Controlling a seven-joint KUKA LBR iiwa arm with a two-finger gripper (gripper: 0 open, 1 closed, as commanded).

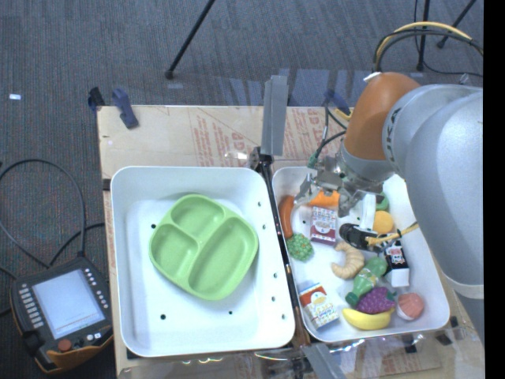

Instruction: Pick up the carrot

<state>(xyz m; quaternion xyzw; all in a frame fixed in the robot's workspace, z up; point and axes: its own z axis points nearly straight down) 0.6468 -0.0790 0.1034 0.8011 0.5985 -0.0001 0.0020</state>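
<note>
Gripper (331,189) above the carrot (323,199) (right bin (432,290))

Two white bins side by side on bench (181,136). Left bin (130,290): green divided plate (203,245), lying flat near centre. Right bin (430,290): hand (331,192) lowered over far left area, directly above orange carrot (324,199); finger state not discernible. Just beside: red sausage-shaped item (286,214) at left wall, broccoli (299,247), small carton (323,224). Nearer front: croissant (348,262), second carton (319,304), banana (367,318), grapes (377,298). Teach pendant (63,310) on floor, left of bench.
</note>
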